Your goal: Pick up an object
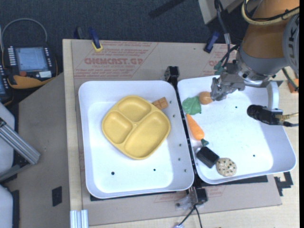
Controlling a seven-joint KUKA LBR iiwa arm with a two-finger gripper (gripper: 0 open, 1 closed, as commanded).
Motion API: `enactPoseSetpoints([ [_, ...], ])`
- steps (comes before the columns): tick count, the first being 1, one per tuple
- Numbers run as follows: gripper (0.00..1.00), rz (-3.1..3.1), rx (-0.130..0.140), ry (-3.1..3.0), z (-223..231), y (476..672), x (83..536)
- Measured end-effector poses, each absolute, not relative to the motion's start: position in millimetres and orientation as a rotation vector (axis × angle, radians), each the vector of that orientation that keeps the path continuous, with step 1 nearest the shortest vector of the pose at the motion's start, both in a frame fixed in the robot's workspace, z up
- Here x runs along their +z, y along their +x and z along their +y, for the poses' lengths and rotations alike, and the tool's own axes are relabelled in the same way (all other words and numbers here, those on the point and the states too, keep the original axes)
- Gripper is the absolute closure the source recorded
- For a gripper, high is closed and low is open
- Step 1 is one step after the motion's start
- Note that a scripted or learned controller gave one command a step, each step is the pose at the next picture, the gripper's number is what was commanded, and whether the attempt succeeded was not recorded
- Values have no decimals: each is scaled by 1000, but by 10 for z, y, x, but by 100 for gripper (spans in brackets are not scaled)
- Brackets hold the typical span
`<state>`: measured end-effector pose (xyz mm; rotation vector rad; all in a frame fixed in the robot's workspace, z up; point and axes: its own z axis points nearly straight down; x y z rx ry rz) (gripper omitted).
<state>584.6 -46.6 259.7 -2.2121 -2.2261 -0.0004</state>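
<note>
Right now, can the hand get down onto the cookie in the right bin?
Probably yes. The cookie lies face up near the front edge of the right bin, with open floor to its right. The black block touches its left side, so a grasp could snag that. The hand sits near the back.

Right bin's (266, 141) middle lies open; toys (195, 127) seemingly crowd its left wall.

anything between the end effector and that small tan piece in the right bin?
Nothing visible. The end effector sits just right of the small tan piece near the right bin's upper-left corner. The green piece lies on the tan piece's far side, to its lower left, not between them.
</note>
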Motion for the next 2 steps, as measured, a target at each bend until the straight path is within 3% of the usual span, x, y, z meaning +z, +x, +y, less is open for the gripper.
enactPoseSetpoints([
  [2, 100, -2224, 3, -2212, 601, 5552, 2274],
])
